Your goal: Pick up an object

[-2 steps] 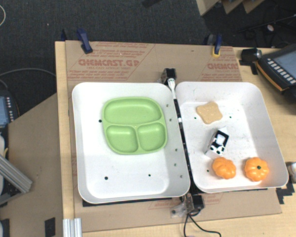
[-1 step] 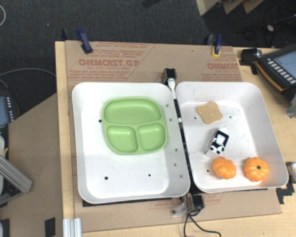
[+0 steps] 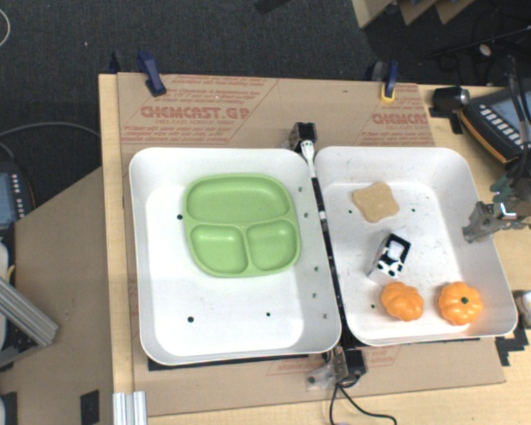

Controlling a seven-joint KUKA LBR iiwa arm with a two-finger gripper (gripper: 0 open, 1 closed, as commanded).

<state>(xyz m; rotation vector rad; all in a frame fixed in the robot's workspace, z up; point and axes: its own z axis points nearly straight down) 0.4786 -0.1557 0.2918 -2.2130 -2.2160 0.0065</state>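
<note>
- Block (image 3: 390, 257): black-and-white, long axis tilted, upper end toward the right.
- Pumpkins (image 3: 403, 301), (image 3: 460, 303): just below it.
- Gripper (image 3: 480, 222): right rim; finger state cannot be determined.

We see a pale green divided plate (image 3: 241, 224) in the white left bin (image 3: 159, 317). In the white right bin (image 3: 442, 171), beside that plate's bin, lie a tan flat piece (image 3: 374, 201), a black-and-white patched block (image 3: 390, 257) and two orange pumpkins (image 3: 402, 301) (image 3: 460, 303). Both bins carry small black dots.
</note>
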